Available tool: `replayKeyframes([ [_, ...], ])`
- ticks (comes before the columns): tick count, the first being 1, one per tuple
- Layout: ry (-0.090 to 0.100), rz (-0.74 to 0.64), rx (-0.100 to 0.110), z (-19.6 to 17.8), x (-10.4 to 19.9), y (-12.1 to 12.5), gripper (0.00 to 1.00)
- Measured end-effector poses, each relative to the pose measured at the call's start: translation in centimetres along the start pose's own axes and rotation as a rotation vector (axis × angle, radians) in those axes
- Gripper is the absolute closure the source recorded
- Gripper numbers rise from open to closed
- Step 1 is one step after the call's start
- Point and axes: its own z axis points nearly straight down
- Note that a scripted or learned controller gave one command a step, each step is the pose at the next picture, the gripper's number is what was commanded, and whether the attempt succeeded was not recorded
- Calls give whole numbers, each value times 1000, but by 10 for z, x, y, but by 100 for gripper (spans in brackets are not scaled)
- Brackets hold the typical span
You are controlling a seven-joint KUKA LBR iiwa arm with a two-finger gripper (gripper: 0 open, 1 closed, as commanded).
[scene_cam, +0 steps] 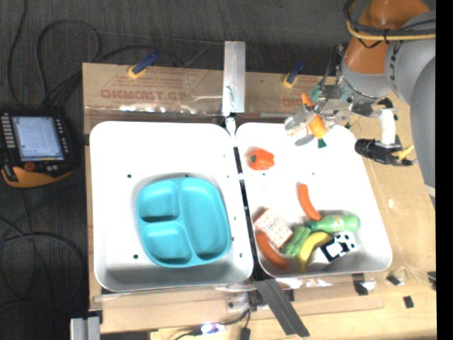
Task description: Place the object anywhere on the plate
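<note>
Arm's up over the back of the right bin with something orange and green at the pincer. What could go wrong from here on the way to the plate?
1. The small orange-and-green object sits at the pincer tip; the grip looks marginal, so it may drop into the right bin.
2. The divider between bins lies across the path; a low carry could clip it.
3. The blue plate sits toward the left bin's front; an early release would miss it.

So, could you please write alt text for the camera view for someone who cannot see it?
A gripper holds a small orange object above the right bin's far edge. The left bin holds a turquoise divided plate; toy foods lie in the right bin.
</note>
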Motion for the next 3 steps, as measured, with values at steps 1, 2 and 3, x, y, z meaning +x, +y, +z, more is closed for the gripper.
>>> replayKeyframes([
  [1, 6, 194, 3, 27, 95, -76, 100],
  [2, 5, 164, 0, 26, 152, -107, 100],
  [3, 5, -212, 2, 27, 207, -127, 100],
])
